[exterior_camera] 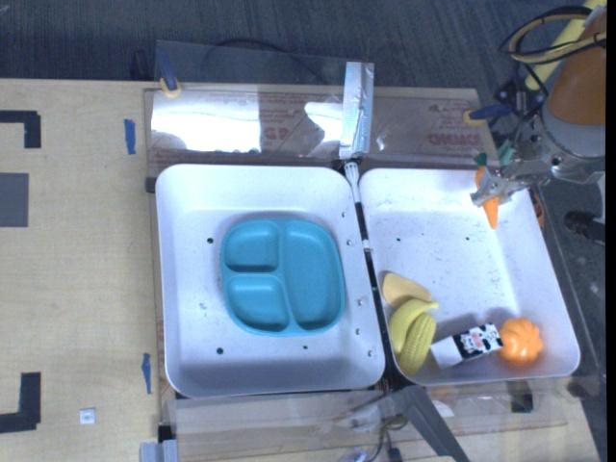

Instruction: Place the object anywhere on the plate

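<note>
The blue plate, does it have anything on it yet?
No. The blue plate in the left bin shows three bare compartments; the corn and orange pumpkin lie in the right bin.

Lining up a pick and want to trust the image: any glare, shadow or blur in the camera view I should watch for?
Camera view: strong glare on the clear panel behind the bins; blue plate evenly lit and sharp; soft shadows beside the corn and orange toy; gripper slightly blurred, holding an orange piece.
</note>
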Available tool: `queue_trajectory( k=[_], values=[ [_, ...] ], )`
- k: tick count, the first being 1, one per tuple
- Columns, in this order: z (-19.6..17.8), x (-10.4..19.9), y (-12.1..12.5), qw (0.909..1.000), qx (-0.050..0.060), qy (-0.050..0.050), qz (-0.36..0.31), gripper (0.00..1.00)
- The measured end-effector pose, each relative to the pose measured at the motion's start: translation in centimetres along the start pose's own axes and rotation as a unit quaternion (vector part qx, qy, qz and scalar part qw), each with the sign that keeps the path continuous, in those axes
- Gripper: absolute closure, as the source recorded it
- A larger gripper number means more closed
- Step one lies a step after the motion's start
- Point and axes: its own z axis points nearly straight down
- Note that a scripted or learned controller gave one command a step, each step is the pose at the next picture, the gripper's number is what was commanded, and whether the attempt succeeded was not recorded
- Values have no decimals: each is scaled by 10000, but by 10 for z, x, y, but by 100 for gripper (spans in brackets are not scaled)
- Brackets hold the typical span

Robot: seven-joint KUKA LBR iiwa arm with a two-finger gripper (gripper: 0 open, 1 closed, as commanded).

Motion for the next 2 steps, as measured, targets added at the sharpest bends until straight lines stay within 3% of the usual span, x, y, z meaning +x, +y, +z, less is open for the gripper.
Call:
queue_trajectory(
  k=[1, 2],
  values=[
    [80, 59, 32, 9946, 5, 6, -1034, 100],
    [-1, 147, 48, 9800, -45, -6, -1992, 100]
  ],
)
